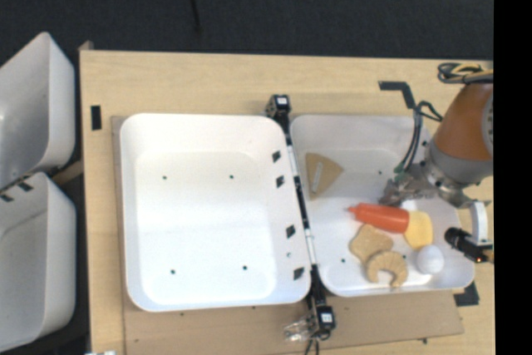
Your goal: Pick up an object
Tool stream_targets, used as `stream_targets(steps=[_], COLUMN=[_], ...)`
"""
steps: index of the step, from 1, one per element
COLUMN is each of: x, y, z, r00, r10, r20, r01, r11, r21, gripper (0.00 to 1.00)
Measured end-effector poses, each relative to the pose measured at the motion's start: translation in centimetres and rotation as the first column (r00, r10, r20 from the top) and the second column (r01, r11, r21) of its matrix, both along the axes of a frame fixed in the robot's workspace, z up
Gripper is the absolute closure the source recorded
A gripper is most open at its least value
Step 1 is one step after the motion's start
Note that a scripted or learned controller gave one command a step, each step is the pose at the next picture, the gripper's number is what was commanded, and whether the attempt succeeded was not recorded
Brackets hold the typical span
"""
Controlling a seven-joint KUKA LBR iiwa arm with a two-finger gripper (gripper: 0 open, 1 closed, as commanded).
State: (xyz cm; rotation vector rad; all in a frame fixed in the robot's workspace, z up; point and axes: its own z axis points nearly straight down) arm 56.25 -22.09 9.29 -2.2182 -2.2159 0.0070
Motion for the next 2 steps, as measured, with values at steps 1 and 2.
stream_targets(steps=[1, 2], x=[10.5, 4.2], y=[-0.7, -0.9], z=[1.0, 0.8], r00=[1.0, 1.0], r10=[0.007, 0.0], r20=[0.019, 0.005], r01=[-0.007, 0.0], r11=[1.0, 1.0], r21=[-0.006, -0.002], gripper=[1.0, 1.0])
